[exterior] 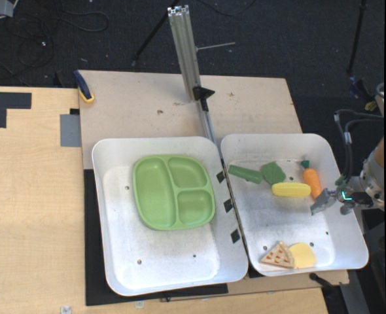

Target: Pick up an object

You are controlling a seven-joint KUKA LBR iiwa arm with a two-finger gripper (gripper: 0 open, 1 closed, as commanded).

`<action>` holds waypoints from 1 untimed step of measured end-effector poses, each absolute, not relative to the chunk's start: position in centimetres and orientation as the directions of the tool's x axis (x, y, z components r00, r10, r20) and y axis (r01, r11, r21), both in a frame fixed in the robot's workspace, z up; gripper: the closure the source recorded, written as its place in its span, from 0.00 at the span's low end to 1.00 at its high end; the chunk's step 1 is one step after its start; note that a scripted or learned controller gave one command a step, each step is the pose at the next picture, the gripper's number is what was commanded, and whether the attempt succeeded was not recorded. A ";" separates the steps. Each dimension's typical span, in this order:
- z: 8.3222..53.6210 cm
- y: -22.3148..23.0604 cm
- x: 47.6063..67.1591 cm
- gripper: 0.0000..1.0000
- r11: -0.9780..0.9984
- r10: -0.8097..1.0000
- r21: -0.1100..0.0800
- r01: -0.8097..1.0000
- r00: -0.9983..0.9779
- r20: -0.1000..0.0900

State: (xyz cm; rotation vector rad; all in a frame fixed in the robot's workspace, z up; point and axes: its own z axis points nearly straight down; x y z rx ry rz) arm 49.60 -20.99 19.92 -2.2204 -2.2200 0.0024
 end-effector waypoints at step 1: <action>20.0 -21.0 49.6 0.00 0.000 1.000 -0.001 1.000 0.000 0.000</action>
